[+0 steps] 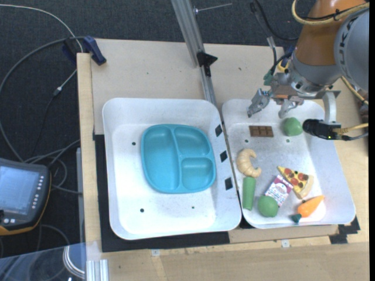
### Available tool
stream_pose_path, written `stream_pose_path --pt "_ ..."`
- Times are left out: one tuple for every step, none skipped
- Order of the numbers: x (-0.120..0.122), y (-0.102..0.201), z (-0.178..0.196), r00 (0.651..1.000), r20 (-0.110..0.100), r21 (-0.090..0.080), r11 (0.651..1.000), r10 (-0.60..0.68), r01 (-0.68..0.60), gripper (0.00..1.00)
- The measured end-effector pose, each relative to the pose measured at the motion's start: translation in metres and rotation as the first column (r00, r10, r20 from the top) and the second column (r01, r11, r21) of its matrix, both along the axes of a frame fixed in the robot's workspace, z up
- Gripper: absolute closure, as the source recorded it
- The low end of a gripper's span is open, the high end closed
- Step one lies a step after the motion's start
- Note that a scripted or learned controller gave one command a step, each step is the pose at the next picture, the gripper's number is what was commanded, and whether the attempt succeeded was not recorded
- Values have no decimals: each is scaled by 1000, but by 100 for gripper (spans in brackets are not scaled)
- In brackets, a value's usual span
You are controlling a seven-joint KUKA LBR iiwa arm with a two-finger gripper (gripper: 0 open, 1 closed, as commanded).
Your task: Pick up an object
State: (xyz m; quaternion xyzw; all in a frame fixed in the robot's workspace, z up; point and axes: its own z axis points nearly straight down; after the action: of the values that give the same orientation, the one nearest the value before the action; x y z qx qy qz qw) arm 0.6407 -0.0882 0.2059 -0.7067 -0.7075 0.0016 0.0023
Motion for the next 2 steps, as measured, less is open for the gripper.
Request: stream_pose_path --pt "-7 -7 -50 1000 -2 0 1000 -1 1 0" --pt "-2 1 -99 1000 -2 1 1000 0 0 0"
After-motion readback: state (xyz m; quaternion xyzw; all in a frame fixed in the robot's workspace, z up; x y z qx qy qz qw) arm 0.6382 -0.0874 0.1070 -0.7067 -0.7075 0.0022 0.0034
